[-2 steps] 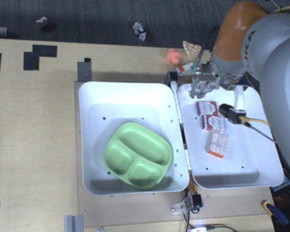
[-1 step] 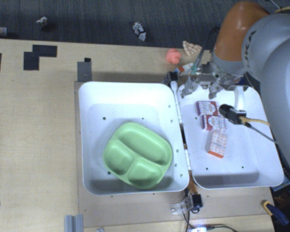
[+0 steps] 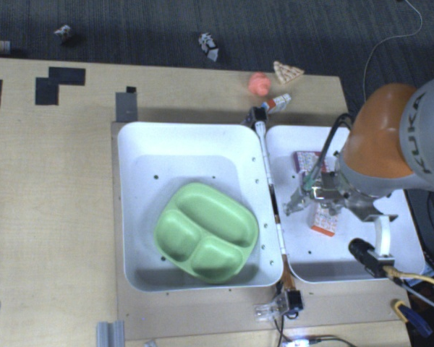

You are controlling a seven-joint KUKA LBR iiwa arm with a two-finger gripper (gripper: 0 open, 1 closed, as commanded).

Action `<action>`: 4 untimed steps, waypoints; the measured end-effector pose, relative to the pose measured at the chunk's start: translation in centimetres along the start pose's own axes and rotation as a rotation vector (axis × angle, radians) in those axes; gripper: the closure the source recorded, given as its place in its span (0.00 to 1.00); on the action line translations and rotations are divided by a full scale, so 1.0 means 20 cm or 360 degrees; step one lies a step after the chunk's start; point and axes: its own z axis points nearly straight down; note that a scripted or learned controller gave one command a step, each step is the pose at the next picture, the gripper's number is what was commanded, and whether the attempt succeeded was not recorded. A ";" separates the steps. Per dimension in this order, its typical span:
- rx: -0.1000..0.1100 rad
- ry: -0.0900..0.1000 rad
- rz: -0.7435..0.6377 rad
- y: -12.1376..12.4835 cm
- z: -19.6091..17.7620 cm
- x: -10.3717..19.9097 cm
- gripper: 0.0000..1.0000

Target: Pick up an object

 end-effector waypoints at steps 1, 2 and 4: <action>-0.0014 -0.0003 -0.0003 0.14 0.44 -0.25 0.00; -0.0024 -0.0008 -0.0001 0.15 0.38 -0.26 1.00; -0.0029 -0.0007 -0.0004 0.15 0.33 -0.25 1.00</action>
